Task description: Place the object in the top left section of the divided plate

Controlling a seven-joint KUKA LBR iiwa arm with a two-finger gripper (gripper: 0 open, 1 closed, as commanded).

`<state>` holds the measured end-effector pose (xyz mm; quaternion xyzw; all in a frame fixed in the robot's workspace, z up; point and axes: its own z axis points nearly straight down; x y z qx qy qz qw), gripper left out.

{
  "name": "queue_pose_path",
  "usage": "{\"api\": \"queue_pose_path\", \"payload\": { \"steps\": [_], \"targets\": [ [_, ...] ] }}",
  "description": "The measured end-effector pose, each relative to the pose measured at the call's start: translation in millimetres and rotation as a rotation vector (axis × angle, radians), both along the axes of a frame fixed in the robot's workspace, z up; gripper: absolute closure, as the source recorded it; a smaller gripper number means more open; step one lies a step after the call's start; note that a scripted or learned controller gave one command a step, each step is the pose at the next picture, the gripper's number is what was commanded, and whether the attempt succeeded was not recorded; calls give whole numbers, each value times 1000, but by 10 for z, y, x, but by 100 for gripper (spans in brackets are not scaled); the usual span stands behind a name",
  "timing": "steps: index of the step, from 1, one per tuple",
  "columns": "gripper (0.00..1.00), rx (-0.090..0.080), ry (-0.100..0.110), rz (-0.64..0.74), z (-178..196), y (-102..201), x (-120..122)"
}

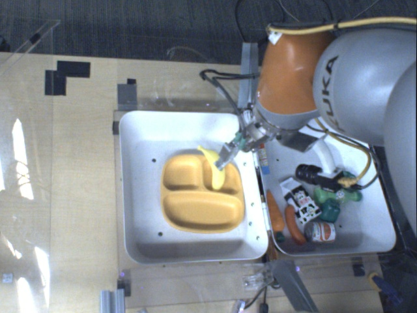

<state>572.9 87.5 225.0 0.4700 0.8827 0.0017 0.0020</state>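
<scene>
An orange-yellow divided plate (199, 204) lies in the left white bin (140, 175), with two small sections at the top and one wide section below. A bright yellow banana-shaped object (214, 173) hangs over the divider and the top right section, one end pointing up-left. My gripper (223, 159) reaches down from the right and is shut on the yellow object near its middle. The top left section (181, 172) holds nothing.
The right bin (384, 230) holds several items: a black tool (309, 173), green and teal pieces (328, 201), a black-and-white box (301, 201), an orange carrot (277, 218) and a small can (320, 232). The arm's orange band (290, 70) hangs above the wall between the bins.
</scene>
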Motion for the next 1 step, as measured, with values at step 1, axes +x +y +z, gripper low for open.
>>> {"api": "queue_pose_path", "payload": {
  "steps": [1],
  "targets": [
    [100, 2, -6, 2, 118, 7, 17]
  ]
}}
